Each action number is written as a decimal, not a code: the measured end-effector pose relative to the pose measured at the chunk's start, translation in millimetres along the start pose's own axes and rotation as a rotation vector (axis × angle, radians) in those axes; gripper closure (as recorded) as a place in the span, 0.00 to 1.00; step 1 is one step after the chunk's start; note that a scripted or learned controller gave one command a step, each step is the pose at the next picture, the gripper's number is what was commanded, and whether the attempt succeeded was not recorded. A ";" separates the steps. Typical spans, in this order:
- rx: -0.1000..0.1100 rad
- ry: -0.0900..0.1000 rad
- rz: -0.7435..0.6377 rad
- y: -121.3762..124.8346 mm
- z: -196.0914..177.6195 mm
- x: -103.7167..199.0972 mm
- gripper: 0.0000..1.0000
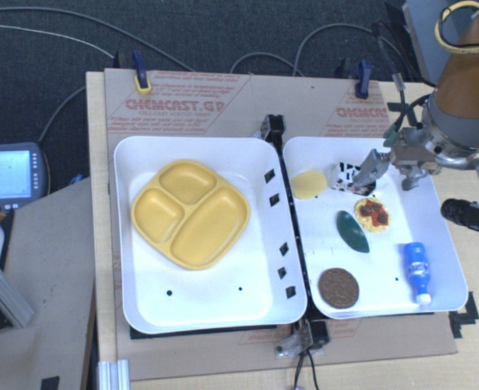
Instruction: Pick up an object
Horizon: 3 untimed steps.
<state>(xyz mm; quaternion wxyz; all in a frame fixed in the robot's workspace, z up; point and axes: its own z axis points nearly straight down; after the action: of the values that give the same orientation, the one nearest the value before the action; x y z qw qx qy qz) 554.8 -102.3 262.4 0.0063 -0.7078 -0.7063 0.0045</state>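
The right bin (446,242) holds several small items: a pale yellow round piece (308,184), a black-and-white item (346,173), a small pizza-like toy (372,214), a dark green oval (353,231), a brown disc (337,287) and a blue bottle (415,271). My gripper (389,175) hangs over the back of this bin, open, with only bare bin floor between its fingers. Its left finger (369,171) is just right of the black-and-white item and above the pizza toy.
The left bin (141,299) carries a yellow divided plate (190,214). A black divider with clips (281,210) runs between the bins. Blue clamps (141,75) hold the board at the back. The grey arm with its orange band (465,80) enters from the upper right.
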 end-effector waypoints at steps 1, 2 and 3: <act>-0.013 -0.001 -0.003 2.0 -7.0 0.3 0.00; -0.009 0.000 -0.002 -2.2 37.2 5.2 0.00; -0.006 0.000 -0.002 -5.3 99.7 10.1 0.00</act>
<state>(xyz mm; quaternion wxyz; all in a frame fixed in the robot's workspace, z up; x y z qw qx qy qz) 548.0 -91.9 162.7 0.0041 -0.7073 -0.7069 0.0022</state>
